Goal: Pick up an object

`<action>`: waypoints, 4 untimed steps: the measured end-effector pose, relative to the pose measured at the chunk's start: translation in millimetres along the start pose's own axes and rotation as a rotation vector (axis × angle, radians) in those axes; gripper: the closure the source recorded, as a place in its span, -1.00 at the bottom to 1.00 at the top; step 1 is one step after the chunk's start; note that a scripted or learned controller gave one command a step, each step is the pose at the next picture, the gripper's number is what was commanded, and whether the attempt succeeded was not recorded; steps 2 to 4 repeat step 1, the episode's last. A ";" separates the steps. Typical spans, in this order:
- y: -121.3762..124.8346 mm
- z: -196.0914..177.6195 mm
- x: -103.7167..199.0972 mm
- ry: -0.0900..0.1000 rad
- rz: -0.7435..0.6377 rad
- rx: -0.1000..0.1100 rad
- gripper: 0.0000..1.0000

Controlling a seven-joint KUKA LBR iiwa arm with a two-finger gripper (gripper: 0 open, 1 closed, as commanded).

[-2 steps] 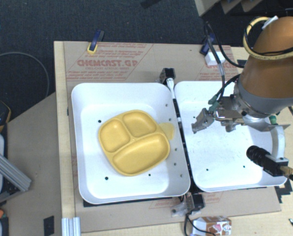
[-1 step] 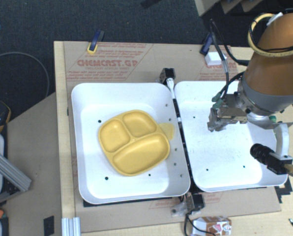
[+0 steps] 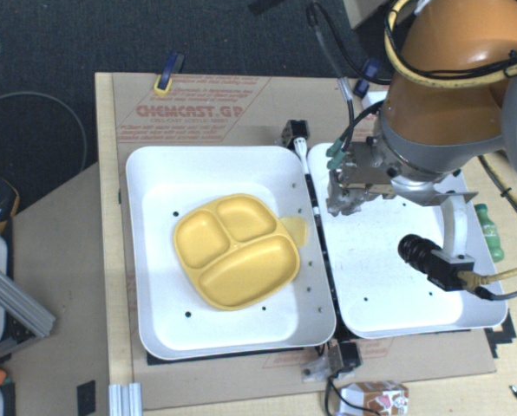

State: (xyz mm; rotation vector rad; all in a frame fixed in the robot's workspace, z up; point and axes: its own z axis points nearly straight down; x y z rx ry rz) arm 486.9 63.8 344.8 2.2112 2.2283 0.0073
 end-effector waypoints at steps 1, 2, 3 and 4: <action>-7.1 -41.4 37.5 0.000 0.002 0.000 1.00; -7.1 -41.4 37.5 0.000 0.002 0.000 1.00; -7.1 -41.4 37.5 0.000 0.002 0.000 1.00; -7.1 -41.4 37.5 0.000 0.002 0.000 1.00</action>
